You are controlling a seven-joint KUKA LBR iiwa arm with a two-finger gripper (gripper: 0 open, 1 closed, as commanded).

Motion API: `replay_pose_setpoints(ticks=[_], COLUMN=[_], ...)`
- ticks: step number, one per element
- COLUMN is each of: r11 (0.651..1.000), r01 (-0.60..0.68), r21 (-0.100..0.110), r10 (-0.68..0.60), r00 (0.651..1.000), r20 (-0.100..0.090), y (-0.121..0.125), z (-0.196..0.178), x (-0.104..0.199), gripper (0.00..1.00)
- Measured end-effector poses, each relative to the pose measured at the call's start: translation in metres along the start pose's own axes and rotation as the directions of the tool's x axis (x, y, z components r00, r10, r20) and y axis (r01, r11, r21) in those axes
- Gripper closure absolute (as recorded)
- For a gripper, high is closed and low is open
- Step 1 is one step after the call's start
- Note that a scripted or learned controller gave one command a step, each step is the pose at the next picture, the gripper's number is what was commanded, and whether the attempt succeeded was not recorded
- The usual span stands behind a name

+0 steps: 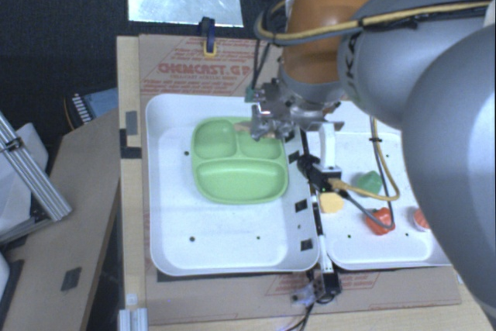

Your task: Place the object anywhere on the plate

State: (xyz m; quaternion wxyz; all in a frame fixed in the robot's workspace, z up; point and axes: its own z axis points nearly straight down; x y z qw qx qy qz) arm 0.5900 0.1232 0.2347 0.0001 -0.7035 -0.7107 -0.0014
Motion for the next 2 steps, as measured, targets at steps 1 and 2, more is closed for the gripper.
replay_pose_setpoints(ticks=[1,2], r11=[1.000,1.000], r01=[-0.004,-0.005], r21=[0.002,0.001], r10=[0.004,0.005], r00=[1.000,1.000], r20=[0.003,0.002], y=[0.0055,0.0055], z=[0.0201,0.0192], x=[-0.0005,-0.0006], gripper=[1.00,0.00])
